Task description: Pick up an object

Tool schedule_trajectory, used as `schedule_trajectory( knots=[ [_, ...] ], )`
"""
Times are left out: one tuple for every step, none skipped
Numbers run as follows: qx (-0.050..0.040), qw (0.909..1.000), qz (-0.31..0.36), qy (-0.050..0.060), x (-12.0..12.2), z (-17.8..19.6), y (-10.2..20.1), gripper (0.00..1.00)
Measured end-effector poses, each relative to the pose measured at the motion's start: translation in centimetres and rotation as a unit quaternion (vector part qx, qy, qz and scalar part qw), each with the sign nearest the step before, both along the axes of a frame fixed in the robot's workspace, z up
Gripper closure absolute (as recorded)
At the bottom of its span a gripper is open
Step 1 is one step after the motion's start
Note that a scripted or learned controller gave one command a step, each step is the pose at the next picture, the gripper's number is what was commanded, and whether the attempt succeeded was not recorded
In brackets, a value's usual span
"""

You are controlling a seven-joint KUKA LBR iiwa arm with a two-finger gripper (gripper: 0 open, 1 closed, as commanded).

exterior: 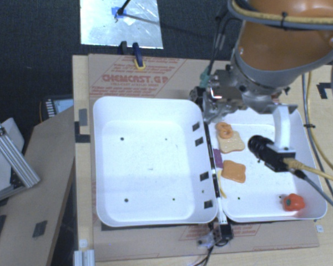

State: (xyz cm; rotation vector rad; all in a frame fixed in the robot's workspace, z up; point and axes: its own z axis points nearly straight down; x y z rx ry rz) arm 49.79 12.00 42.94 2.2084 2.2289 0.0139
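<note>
Starting on the left, the left bin (150, 165) sits on the counter (55, 148) with just bare white floor and a few dark specks showing. Moving across the divide, the right bin (313, 204) carries the goods: a small orange curl (224, 129) resting on a pale slice of bread (231, 143), a darker toast piece (233, 171) just below it, and a red tomato-like piece (293, 202) down near the bin's front right corner, well apart from the others. Above the bin's far left corner hangs the claw (216, 105), tucked under the bulky grey and orange arm (288, 21). How far it is open I cannot tell, and nothing can be seen between its tips. A black camera unit (271, 153) on a white bracket juts over the bin's middle.

Now the risks. The claw hovers near the bin wall, so a straight descent could clip the rim or the hinge strip rather than land on the bread. The curl stacked on the bread may slide off on contact. Flat slices offer little to pinch, so a miss looks likely.
</note>
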Motion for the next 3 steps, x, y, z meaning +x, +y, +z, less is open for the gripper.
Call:
schedule_trajectory(
  knots=[
    [0.0005, 1.0000, -0.001, -0.001, -1.2, 7.8, 2.5, 1.00],
    [0.0001, 1.0000, 0.000, 0.002, -1.2, 10.8, 7.2, 1.00],
    [-0.0047, 0.9999, -0.004, 0.012, -1.3, -9.4, 7.3, 1.00]
  ],
)
